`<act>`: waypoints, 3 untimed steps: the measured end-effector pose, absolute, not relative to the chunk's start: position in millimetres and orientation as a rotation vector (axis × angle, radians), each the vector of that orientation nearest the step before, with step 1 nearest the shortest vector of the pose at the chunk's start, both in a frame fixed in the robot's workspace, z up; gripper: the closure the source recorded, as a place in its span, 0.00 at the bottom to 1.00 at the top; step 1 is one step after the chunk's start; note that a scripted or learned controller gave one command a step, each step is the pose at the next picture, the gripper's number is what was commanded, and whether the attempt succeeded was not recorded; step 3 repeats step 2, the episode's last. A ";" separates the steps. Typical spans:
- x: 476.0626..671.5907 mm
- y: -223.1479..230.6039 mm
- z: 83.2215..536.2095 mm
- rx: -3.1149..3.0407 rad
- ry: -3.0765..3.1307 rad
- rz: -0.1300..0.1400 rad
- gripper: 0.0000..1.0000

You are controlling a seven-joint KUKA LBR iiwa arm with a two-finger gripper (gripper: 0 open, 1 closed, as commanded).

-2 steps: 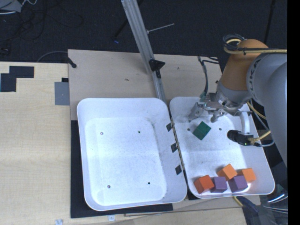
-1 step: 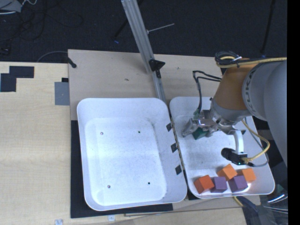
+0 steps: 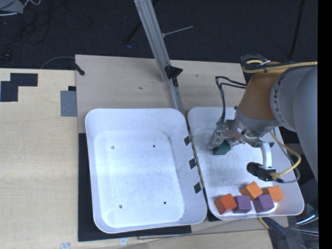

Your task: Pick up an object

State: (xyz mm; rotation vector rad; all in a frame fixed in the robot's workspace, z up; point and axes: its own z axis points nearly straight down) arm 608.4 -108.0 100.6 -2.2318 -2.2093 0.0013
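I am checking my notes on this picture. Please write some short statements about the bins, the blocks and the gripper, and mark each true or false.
1. The gripper is over the right bin. True.
2. A green object sits at the gripper's tip. True.
3. The orange and purple blocks lie in the left bin. False: they lie along the right bin's near edge.
4. All the blocks are orange. False: three are orange, two purple.
5. The arm has an orange band. True.

The hand [image 3: 222, 140] hung low in the right bin [image 3: 207, 121], closed around a green block [image 3: 222, 149]. Orange and purple blocks [image 3: 248, 197] clustered along that bin's near edge.
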 end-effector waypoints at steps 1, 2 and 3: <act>579.5 -19.0 194.7 -2.214 -2.229 -0.007 1.00; 601.9 69.3 271.4 -2.213 -2.230 -0.009 1.00; 601.9 69.3 271.4 -2.213 -2.230 -0.009 1.00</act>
